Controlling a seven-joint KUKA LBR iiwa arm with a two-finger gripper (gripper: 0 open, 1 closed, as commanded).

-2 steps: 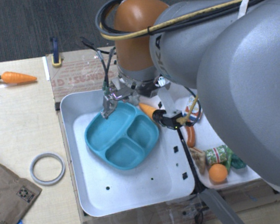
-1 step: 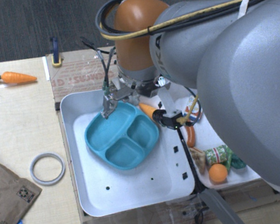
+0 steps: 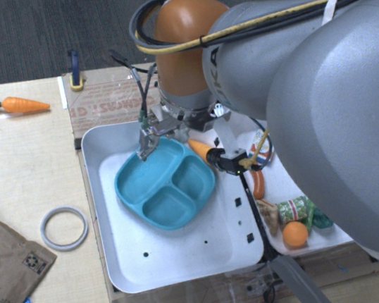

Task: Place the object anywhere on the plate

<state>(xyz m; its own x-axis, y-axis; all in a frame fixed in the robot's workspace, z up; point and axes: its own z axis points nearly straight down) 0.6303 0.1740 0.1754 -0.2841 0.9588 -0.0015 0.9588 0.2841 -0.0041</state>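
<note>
Plate, a blue three-compartment plastic one (image 3: 166, 185), lay just below the jaws (image 3: 146, 141); their state couldn't be told, so delivery probably awaited lowering.

Blue three-compartment plate (image 3: 166, 183) sits tilted in left white bin (image 3: 122, 265). Gripper (image 3: 147, 145) hangs at plate's upper-left rim, probably touching it, contact unclear; nothing visible between the tips. Orange carrot-like piece (image 3: 198, 148) lies at plate's upper-right edge, partly under the arm (image 3: 292, 81). Right bin (image 3: 331, 237) holds a sausage (image 3: 257, 183), an orange ball (image 3: 295, 234) and a green wrapped item (image 3: 297, 207). On the bench to the left: toy carrot (image 3: 20, 105), tape ring (image 3: 64, 227), brown cardboard box (image 3: 5, 272).
</note>
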